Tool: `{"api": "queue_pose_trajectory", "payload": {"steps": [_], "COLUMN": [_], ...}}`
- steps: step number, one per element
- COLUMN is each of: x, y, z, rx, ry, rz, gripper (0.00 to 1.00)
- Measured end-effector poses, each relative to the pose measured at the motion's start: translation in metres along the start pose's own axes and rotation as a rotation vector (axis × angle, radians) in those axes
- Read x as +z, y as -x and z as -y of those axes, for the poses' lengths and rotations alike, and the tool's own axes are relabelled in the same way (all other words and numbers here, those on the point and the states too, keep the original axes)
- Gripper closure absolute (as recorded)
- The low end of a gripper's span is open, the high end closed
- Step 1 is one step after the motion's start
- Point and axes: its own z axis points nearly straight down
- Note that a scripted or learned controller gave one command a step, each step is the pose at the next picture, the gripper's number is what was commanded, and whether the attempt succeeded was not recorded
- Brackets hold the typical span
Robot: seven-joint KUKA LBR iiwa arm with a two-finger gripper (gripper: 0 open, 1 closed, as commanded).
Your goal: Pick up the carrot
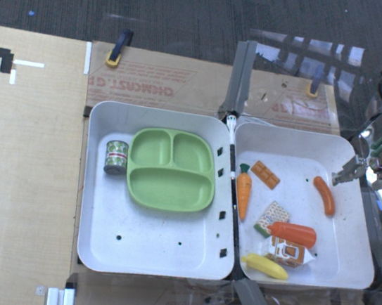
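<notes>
The carrot (242, 193) is orange with a green top. It lies lengthwise in the right bin (361, 230), close against that bin's left wall, green end toward the back. My gripper (349, 172) hangs at the right bin's back right corner, above the rim, far to the right of the carrot. Nothing shows in its grasp.
A brown waffle piece (265, 173) lies just right of the carrot's top. A sausage (324, 195), a cracker (274, 214), a red-orange pepper (293, 233), a small carton (286, 252) and a banana (266, 266) share the right bin. The left bin (89, 190) holds a green divided plate (172, 170) and a can (115, 157).
</notes>
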Motion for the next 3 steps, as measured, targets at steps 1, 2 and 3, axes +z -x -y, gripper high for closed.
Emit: {"api": "queue_pose_trajectory", "payload": {"steps": [1, 2, 3], "x": [0.059, 0.138, 0.168], "y": [-0.062, -0.098, -0.086], "z": [-0.019, -0.006, -0.02], "rx": [-0.042, -0.227, 0.274], "ry": [0.0, 0.0, 0.0], "rz": [0.0, 0.0, 0.0], "gripper": [0.0, 0.0, 0.0]}}
